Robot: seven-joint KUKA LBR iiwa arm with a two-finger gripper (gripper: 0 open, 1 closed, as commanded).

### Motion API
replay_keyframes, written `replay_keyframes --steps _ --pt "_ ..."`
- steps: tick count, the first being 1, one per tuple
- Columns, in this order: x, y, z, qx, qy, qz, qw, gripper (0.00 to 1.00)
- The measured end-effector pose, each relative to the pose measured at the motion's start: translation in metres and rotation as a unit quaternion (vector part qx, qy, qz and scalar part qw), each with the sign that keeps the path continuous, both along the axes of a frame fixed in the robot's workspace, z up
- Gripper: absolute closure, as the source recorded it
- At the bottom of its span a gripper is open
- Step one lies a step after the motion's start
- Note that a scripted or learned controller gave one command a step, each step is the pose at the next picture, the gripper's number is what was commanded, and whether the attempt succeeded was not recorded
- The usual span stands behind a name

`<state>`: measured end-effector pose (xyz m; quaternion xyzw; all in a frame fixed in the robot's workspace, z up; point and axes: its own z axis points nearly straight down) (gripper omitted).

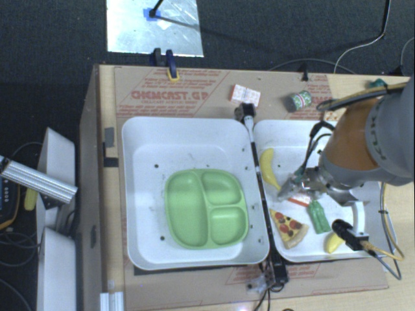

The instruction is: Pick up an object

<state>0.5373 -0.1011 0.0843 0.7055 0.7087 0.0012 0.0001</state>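
Observation:
In the right bin (285,135) lie a yellow banana (268,166), a toy pizza slice (288,227), a green bottle (318,216), a small yellow piece (333,242) and a thin red-orange piece (299,201). My gripper (295,186) hangs low over the middle of this bin. It is just right of the banana's lower end and directly above the red-orange piece. The grey arm with its orange band (347,135) hides the bin's right part. Nothing can be seen held in the gripper.
The left bin (142,141) holds a green divided plate (206,207). A small green can (300,100) and a white card (245,94) lie on the cardboard behind the bins. A black part (347,233) and cables hang by the right bin's front corner.

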Motion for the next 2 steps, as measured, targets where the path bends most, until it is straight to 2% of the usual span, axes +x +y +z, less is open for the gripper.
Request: replay_keyframes --steps 1,2 --pt "0.0 -0.002 0.011 -0.0008 -0.001 0.0 1.0 1.0" --pt "0.021 0.081 0.128 -0.0002 -0.001 0.0 1.0 1.0"
